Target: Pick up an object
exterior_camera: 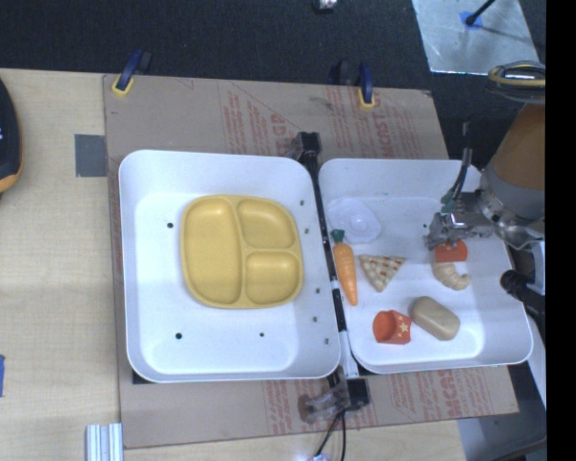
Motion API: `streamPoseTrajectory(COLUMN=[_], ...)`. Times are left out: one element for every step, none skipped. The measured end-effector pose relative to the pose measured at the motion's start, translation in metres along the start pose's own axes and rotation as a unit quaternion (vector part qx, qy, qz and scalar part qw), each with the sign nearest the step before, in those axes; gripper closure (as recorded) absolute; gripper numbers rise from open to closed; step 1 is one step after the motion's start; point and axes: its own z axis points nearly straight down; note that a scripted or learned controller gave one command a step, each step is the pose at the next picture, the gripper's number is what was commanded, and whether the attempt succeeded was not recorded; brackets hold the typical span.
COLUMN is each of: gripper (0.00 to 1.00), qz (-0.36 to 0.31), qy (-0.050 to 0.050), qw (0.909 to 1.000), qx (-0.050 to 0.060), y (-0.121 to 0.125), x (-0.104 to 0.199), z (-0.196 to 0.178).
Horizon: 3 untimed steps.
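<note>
My gripper [448, 232] hangs over the right bin [499, 349], near its right side. Directly below its tip lies a small red toy [451, 252], touching or nearly touching it. A pale curved piece [451, 276] lies just in front of the red toy. Further forward are a tan bread-like lump [434, 317] and a red cup-shaped toy with a star [392, 327]. A wedge-shaped slice [381, 270] and an orange carrot [345, 272] lie toward the bin's left wall. A clear round lid [363, 225] lies at the back left.
The left bin [154, 349] holds a yellow divided plate [240, 251]. The arm's orange band [524, 147] and grey wrist stand over the right bin's far right edge. Blue clamps [366, 84] hold the cardboard at the back.
</note>
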Motion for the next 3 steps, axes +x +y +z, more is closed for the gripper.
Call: streamPoseTrajectory(gripper=[1.0,1.0,1.0], qz=[0.0,-0.002,-0.002], qy=[0.0,-0.001,-0.001], qw=[1.0,1.0,1.0], qx=[0.0,-0.003,-0.004], y=[-0.042,-0.044,0.014], x=[0.046,0.131,0.19], z=[-0.069,-0.099,-0.099])
